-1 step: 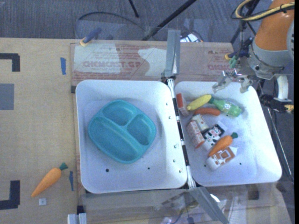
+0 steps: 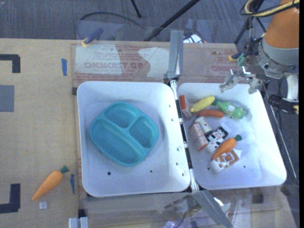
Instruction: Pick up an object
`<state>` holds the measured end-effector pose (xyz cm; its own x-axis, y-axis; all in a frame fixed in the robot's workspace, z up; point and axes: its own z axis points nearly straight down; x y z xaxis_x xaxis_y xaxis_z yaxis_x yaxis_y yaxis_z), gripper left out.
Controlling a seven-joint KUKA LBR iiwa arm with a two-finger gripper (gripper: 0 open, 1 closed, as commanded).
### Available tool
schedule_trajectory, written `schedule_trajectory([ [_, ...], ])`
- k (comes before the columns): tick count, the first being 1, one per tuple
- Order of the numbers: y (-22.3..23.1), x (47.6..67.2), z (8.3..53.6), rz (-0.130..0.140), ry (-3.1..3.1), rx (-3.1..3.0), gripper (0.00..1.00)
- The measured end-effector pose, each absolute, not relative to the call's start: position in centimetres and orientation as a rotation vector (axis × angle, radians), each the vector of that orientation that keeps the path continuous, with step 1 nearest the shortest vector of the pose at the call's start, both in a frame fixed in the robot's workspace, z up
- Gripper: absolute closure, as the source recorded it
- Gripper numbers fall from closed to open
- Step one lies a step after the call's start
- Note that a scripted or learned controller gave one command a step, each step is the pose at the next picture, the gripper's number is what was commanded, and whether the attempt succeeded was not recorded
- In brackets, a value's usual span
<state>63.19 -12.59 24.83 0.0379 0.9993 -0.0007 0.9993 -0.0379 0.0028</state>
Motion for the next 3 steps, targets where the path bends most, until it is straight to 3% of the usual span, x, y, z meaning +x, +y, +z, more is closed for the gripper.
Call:
schedule_trajectory([
  [1,-10.4,61.4,9.8,0.000,1.952,2.463,0.00],
  [2,-12.2,64.0,18.8,0.001,1.947,2.463,0.00],
  [3,-13.5,60.0,8.6,0.004,1.992,2.427,0.00],
])
